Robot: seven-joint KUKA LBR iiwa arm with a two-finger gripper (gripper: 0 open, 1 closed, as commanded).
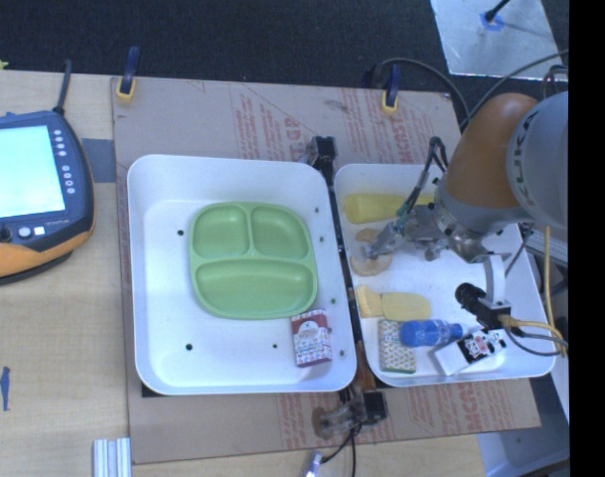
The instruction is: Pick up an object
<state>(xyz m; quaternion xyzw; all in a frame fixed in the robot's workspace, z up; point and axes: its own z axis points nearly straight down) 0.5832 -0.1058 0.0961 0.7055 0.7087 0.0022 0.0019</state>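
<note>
My gripper (403, 240) is low over the middle of the right bin (526, 296), and its fingers look spread and open with nothing between them. Just under its left finger (379, 238) lies a tan, flat piece (368, 262). A yellow item (372, 207) lies behind it, and a pale yellow block (397, 305) in front. A blue bottle (428, 333), a patterned packet (394, 349) and a small white, black and red box (478, 347) lie along the bin's front. The left bin (158, 296) holds a green divided plate (252, 259) and a small red and white carton (312, 338).
A control pendant with a lit screen (26, 192) lies on the bench at the left. Black clamps (323, 150) join the bins at the middle. Cables and a black fitting (481, 306) hang by the arm over the right bin's right side.
</note>
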